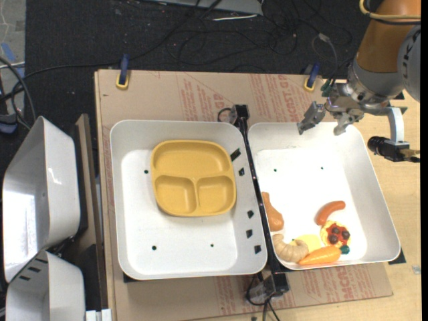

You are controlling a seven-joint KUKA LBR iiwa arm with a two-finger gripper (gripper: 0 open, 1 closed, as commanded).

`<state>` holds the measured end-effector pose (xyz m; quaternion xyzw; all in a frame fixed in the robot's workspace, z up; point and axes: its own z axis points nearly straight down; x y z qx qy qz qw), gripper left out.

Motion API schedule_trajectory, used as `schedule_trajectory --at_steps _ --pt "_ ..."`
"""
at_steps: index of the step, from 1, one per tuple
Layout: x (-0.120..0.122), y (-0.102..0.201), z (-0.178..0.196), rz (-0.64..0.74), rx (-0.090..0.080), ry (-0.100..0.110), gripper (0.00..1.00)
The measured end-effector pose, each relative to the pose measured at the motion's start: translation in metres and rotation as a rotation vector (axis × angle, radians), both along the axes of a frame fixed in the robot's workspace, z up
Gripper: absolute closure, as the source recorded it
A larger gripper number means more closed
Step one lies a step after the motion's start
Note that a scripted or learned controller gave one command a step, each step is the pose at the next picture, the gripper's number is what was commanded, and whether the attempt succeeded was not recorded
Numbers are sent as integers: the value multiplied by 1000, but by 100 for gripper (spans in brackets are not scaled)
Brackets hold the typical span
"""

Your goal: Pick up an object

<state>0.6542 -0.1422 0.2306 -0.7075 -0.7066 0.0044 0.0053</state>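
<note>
Camera view up, and nothing lifted yet: gripper (328, 120) hanging over the far edge of the right bin (374, 179), fingers spread apart with nothing between them, orange-banded arm (388, 25) reaching in from the right. Targets all bunched in that bin's near part, well apart from the claw: an orange squash-shaped piece (272, 212) against the left wall, a red sausage (330, 210), a small pizza-like toy (336, 234) dotted with dark toppings, a carrot (319, 255) along the near wall, a yellow slice (308, 241) and a pale knobbly piece (291, 249) beside it. Left bin (134, 246) carrying a yellow divided plate (194, 177), untouched. By the look of things, everything still ahead: choosing a piece, travelling nearer, descending, closing, raising. As for writing, red print across the cardboard sheet (174, 92) under the bins, upside down from this angle and too broken to read with confidence, repeated along the near edge. No other labels legible.
</note>
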Motion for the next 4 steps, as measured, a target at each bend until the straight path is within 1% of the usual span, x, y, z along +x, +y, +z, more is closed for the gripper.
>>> schedule_trajectory --at_steps 1,2,3,4 --pt "3 0 9 2 -2 -14 0" --pt "-1 -4 -54 0 -1 -9 0" --pt "4 -1 -98 4 -2 -12 0" --pt "4 0 -141 4 -2 -11 0"
